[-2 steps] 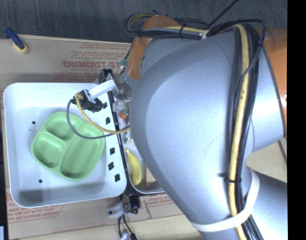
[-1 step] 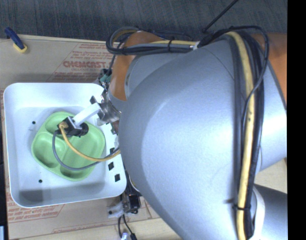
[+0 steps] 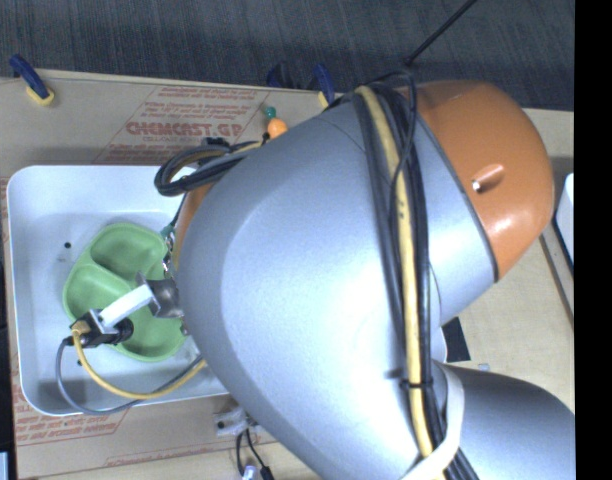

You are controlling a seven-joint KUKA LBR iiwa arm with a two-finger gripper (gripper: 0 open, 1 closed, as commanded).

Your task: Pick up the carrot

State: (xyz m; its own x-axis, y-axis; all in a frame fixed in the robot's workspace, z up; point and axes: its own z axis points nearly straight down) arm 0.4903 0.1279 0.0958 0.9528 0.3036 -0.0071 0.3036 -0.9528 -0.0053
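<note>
Over white bin (image 3: pixel 34 230), by green object (image 3: pixel 108 268): my gripper (image 3: pixel 166 294), grip state unreadable. Orange sliver, likely carrot (image 3: pixel 183 214): light, stiff, slick; pinch midway.

Arm (image 3: pixel 326 268) over bin (image 3: pixel 41 208), green obj (image 3: pixel 111 273) inside

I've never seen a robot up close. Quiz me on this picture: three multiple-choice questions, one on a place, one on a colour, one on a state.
1. The green thing lies: A in the white bin, B on the floor, C on a shelf.
2. The arm's wide band is: A blue, B orange, C green.
3. The green thing is: A fully in view, B lifted out, C partly covered by the arm.
Answers: A, the bin's walls ring it; B, orange beside the grey shell; C, the arm overlaps its edge.
</note>
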